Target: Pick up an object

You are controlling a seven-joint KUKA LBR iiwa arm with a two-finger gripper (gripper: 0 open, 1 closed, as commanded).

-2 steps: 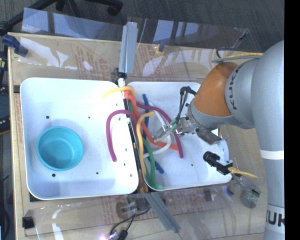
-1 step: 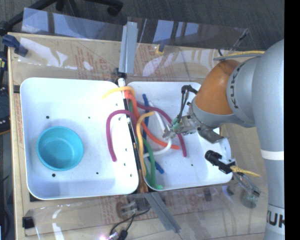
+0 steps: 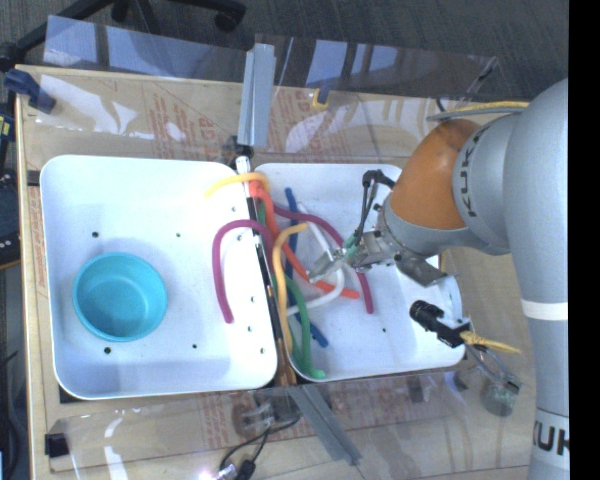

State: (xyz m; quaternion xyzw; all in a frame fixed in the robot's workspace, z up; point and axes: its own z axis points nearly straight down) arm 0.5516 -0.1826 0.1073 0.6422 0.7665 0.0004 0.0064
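over the right bin (image 3: pixel 420 363) the grey arm (image 3: pixel 510 183) with its orange band reaches in from the right, its gripper (image 3: pixel 332 263) lowered into a tangle of coloured cords (image 3: pixel 300 268) near the bin's left side. whether the gripper is apart, together or clamped on something cannot be told, since the tangle and the wrist hide its tips. the cords, red, orange, green, blue, white and yellow, lie heaped against the wall shared by the two bins, and a green one runs down toward the bin's lower left corner. a purple cord (image 3: pixel 223 258) arches out of the heap across the shared wall into the left bin (image 3: pixel 130 183), and a yellow cord (image 3: pixel 228 182) crosses the wall near its top end. a blue bowl (image 3: pixel 120 297) sits upright in the left bin's lower left part, well apart from the cords. both bins rest side by side on the wooden surface (image 3: pixel 160 108), with clear panels standing along its far edge.
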